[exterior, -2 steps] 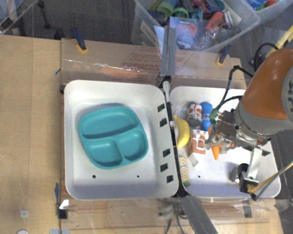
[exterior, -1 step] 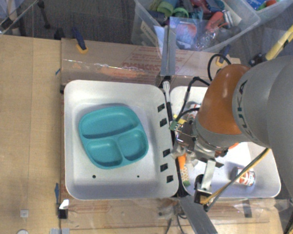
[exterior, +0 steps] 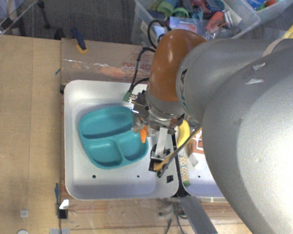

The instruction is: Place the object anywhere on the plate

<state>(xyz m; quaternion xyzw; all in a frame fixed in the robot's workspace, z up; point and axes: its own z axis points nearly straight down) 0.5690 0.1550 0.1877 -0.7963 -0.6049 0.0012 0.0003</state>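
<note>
- Camera view: the teal divided plate [exterior: 105, 126] lies in the left bin [exterior: 81, 182] on the table [exterior: 19, 129], and its compartments look bare.
- The arm [exterior: 229, 95] reaches in from the right, and the claw [exterior: 145, 128] hangs over the plate's right rim.
- A small orange object [exterior: 143, 135], probably the task's thing, sits right under the claw, at the plate's right edge. I cannot tell whether it is gripped or lying there, nor whether the claw is released or clenched.
- A yellow thing [exterior: 184, 132] sits just to the right, partly hidden by the wrist.
- To place it well, I would move left, clear of the rim and over a compartment. Then go low before letting go so the object cannot roll off, and lift straight up.
</note>
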